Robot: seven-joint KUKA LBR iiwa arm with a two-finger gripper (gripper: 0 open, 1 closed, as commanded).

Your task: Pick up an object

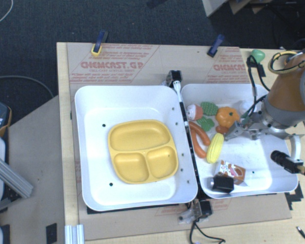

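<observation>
- I see the grey metal pincer (237, 130) low in the right white bin (259, 179), just beside the round orange toy fruit (226, 117).
- I cannot tell how wide the pincer is, and I see nothing held in it.
- So I think the pick is not done yet. Nothing is lifted.
- The toys sit close together by the bin's left wall: the orange fruit, a yellow toy corn cob (215, 147), a long orange toy sausage (198, 138) and green toy leaves (209, 108).
- A small black block (223, 184) and a little snack packet (234, 171) lie near the front edge.
- The middle and right of this bin have open floor to move in.
- The left white bin (91, 151) has a yellow plastic plate with three parts (142, 150).
</observation>
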